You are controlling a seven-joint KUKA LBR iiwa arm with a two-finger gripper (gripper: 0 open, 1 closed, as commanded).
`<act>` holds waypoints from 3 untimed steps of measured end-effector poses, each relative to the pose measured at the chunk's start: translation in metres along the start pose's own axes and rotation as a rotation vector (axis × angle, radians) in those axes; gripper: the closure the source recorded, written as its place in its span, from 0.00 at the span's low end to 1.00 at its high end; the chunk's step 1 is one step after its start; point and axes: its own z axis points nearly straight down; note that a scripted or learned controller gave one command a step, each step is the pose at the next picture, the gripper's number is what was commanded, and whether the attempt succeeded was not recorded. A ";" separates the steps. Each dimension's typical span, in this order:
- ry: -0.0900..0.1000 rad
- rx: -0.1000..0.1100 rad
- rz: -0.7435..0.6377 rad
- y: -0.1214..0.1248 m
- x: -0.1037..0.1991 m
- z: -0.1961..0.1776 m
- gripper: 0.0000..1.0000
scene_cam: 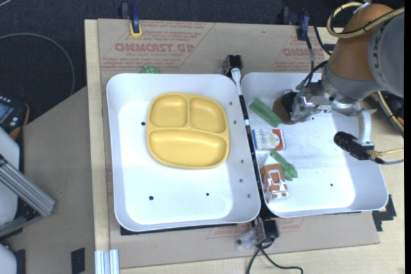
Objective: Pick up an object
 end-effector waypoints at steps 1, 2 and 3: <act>-0.001 -0.002 0.000 0.000 0.000 -0.010 1.00; -0.001 -0.004 0.000 0.001 0.000 -0.020 1.00; -0.002 -0.007 0.000 0.002 0.000 -0.031 1.00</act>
